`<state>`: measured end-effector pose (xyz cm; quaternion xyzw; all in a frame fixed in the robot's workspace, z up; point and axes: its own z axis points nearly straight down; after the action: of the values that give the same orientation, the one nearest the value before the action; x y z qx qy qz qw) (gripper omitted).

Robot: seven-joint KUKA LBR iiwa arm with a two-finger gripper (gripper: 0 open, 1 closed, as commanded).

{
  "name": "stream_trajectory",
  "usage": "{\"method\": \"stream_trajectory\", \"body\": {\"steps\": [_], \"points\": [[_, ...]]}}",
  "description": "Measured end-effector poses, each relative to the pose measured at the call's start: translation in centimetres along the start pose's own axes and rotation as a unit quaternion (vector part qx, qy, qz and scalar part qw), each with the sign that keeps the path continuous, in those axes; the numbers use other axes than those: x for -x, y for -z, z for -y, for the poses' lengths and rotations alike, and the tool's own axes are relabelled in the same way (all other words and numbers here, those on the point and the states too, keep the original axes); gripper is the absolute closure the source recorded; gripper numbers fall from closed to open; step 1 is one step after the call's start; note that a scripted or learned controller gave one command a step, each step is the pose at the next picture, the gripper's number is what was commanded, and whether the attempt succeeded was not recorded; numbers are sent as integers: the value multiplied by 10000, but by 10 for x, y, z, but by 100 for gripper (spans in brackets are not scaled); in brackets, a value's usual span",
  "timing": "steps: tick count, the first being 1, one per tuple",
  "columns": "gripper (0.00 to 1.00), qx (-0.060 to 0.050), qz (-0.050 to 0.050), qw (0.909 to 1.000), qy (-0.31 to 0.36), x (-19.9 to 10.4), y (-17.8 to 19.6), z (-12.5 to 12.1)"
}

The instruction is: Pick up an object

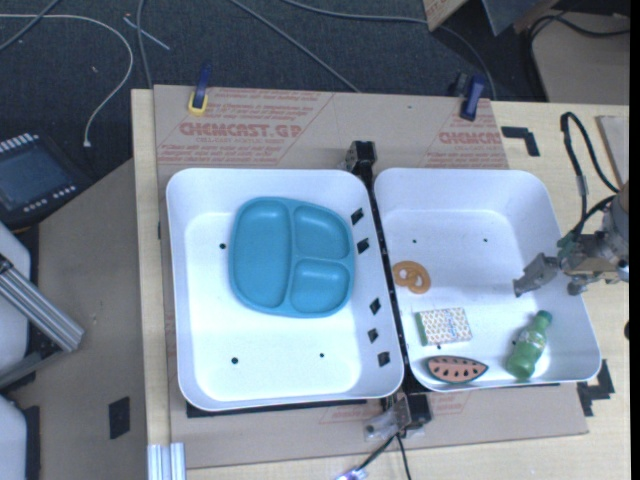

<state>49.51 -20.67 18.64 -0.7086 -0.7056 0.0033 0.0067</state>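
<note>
In the right bin (470, 193) lie a brown pretzel (411, 277), a small patterned square pad (443, 325), a watermelon-slice toy (457, 370) and a green bottle (528, 346). My gripper (549, 284) reaches in over the bin's right wall, above and slightly right of the bottle. Its fingers are spread open with nothing between them. One grey finger (531, 275) points down-left toward the bin floor. The left bin (200, 298) holds a blue divided plate (292, 256).
A black clip divider (362, 155) joins the two bins along the middle. Cables trail along the bench's right side (580, 158) near the arm. The cardboard bench top (250, 123) surrounds both bins.
</note>
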Motion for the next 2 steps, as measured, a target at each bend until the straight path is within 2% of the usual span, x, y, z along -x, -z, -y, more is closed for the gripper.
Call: {"method": "stream_trajectory", "body": {"steps": [1, 2], "points": [[0, 65, 18, 10000, 22, -1, 7, -3], [0, 43, 7, 10000, 22, -3, -36, -5]]}}
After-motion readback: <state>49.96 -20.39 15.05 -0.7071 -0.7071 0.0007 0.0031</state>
